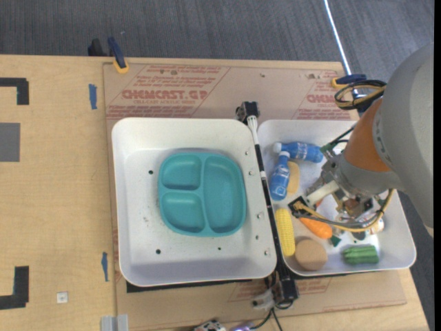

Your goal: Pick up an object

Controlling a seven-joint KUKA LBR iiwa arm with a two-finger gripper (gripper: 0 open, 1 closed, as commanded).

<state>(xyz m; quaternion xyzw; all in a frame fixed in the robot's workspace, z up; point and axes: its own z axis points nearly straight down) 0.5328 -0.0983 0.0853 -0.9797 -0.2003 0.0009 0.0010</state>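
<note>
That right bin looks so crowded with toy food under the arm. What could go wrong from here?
The carrot, corn cob and tan round piece lie packed together beside the gripper, so it may nudge neighbours or close on two at once. The green piece lies near the right bin wall, leaving little room. Loose cables around the wrist might snag.

Even, bright overhead light, no harsh glare. White bins (pixel 127 185) read clean w/ soft shadow along inner walls; teal tray (pixel 203 193) evenly lit, faint sheen. Dark shadow strip under bins' front edge. Arm (pixel 406 129) at right is big, soft, out of focus. Rest fairly sharp; printed text on cardboard (pixel 165 94) legible. Slight grain, little edge distortion.
</note>
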